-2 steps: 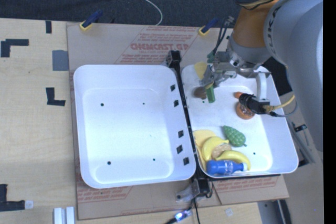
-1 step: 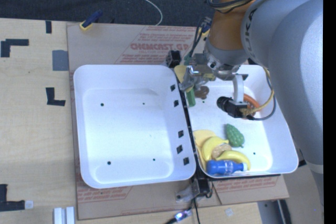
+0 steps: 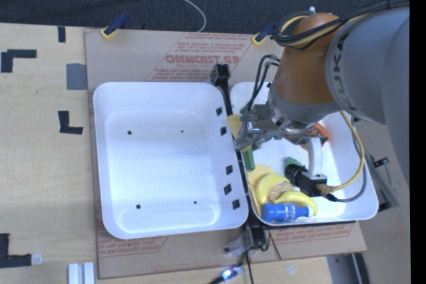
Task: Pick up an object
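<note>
Below, curved yellow banana (image 3: 269, 184), glossy blue bottle (image 3: 286, 211)

Arm (image 3: 319, 76) over right bin (image 3: 356, 209); banana (image 3: 269, 186), blue bottle (image 3: 285, 211) inside.

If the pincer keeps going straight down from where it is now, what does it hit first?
Probably the green object by the right bin's left wall, just above the yellow toy. The pincer sits right over it, though depth is hard to judge from this slanted view.

It looked like a robotics lab: a grey industrial arm (image 3: 373, 63) worked over two white bins (image 3: 160, 156) on a taped, clamped desk (image 3: 40, 143).
</note>
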{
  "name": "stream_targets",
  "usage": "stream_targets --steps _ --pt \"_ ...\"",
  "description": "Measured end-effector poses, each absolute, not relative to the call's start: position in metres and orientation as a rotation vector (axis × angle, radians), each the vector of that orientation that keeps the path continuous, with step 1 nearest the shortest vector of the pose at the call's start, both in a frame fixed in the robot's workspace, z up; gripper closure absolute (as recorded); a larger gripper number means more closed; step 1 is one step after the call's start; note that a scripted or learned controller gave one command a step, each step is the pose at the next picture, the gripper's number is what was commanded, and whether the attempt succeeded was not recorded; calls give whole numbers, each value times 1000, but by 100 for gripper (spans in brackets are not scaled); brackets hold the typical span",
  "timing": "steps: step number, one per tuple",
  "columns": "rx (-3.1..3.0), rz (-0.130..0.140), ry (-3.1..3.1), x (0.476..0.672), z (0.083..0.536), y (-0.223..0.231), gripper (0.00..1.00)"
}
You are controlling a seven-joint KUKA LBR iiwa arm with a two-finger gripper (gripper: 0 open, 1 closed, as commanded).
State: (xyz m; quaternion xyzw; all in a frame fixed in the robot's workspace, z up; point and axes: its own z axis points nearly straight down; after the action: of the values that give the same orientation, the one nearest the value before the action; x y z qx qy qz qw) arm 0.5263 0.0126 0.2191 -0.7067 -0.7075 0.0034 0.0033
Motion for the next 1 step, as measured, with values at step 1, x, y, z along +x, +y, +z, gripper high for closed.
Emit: stream_targets --steps 1 --pt "-2212 7 -2225 544 217 53 100"
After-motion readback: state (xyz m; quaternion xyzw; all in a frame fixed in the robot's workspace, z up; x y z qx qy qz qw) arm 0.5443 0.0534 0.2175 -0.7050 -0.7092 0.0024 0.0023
